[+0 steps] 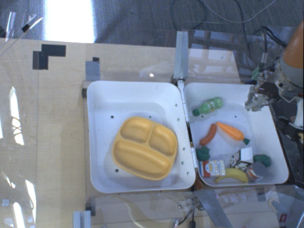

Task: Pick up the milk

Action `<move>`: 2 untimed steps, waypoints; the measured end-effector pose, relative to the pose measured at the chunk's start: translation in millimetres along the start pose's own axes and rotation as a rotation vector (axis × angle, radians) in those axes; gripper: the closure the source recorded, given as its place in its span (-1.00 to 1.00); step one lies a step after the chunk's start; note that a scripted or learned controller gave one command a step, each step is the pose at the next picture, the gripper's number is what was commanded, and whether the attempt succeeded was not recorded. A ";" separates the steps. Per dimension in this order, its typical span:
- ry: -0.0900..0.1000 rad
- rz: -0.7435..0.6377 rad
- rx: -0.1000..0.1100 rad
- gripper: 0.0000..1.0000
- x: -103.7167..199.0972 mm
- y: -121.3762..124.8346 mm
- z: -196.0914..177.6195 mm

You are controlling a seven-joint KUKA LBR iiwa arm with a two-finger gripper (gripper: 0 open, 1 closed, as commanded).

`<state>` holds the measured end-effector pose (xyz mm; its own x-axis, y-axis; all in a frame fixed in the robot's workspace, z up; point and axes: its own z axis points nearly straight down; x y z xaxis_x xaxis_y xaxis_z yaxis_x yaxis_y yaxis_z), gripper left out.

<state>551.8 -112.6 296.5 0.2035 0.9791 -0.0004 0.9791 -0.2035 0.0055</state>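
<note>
The milk (243, 157), a small white carton with dark patches, lies tilted in the near right part of the right bin (275, 141). It rests among a banana (232, 175) and a can (256, 171). My gripper (257, 100) hangs over the far right corner of that bin, well behind the milk and apart from it. Nothing shows in its grasp.
The right bin also holds a green bottle (208, 106), a carrot (231, 131), a sausage (208, 134), two green broccoli pieces (203, 153) and a red-and-white box (213, 168). In the left bin (99, 127) lies a yellow divided plate (145, 147). Cables trail behind the bins.
</note>
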 end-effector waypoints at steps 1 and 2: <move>0.001 0.066 -0.001 1.00 118.5 16.8 -104.6; 0.002 0.051 0.001 1.00 209.2 46.0 -138.6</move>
<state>638.7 83.1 435.3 0.2528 0.9675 0.0016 0.9675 -0.2528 0.0047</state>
